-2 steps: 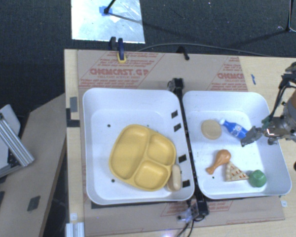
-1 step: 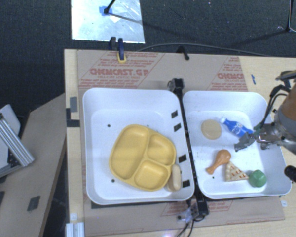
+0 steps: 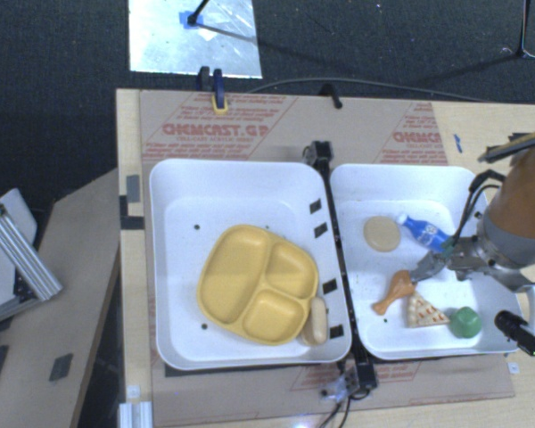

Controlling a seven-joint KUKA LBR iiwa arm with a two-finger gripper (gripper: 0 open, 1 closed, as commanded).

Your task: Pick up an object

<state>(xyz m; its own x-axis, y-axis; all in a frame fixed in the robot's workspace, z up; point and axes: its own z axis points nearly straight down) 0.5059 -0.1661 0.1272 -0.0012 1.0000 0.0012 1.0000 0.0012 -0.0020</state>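
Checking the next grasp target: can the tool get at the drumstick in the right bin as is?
Probably yes. The tool sits just above the drumstick, which lies apart from the pizza slice and cookie, with nothing over it.

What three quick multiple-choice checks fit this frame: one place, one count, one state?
1. Where is the yellow tray?
A. left bin
B. right bin
C. on the cardboard

2. How many compartments does the tray have?
A. two
B. three
C. five

3. How is the blue bottle placed?
A. upright
B. lying on its side
C. stacked on the green object

Answers: 1 A, it sits inside the left bin. 2 B, three hollows show in it. 3 B, it lies flat in the right bin, apart from the green object.
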